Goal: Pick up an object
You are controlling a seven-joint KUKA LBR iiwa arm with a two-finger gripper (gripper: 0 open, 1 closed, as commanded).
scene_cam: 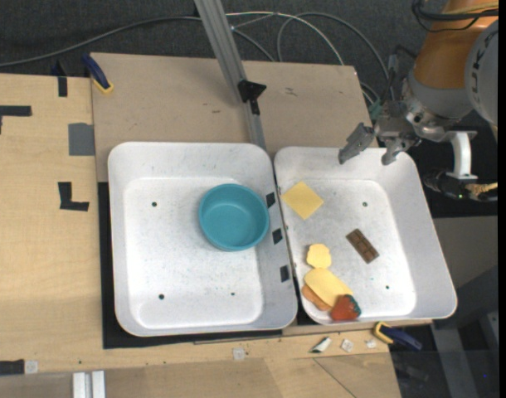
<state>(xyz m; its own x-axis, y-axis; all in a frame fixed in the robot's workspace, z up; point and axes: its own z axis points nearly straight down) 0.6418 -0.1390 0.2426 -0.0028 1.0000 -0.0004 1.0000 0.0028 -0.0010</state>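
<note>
- White bins, 2 off, side by side on bench point(37, 247); left bin point(137, 305), right bin point(419, 247). Inner rims touch along centre seam.
- Gripper point(371, 150): above far rim of right bin, near its back right corner. 2 grey fingers point(353, 145) spread apart, pointing down toward bin; nothing between them. Not touching any item.
- Arm point(452, 48): enters from right, orange band above wrist, grey body.
- Left bin contents: teal bowl point(232, 216), upright, open side up, right of bin centre, near the seam.
- Right bin contents, far to near:
  - yellow square piece point(303, 200), flat, near left wall, far half of bin. Nearest item to gripper, but well apart from it.
  - brown bar point(362, 245), flat, lying diagonal, approx. mid-bin.
  - small yellow round piece point(318, 256), left of brown bar, apart from it.
  - larger yellow wedge point(327, 286), just below round piece; contact btwn the two cannot be confirmed.
  - orange piece point(313, 298), partly under wedge at near left corner.
  - red item point(345, 308), touching wedge's near end, at bin's near wall. Type unclear.
- Surroundings: grey metal post point(224, 40) slants up from behind the seam; cables point(319, 23) on dark floor behind bench; blue-yellow clamps at far left point(98, 75) and near right point(396, 334) of board.
</note>
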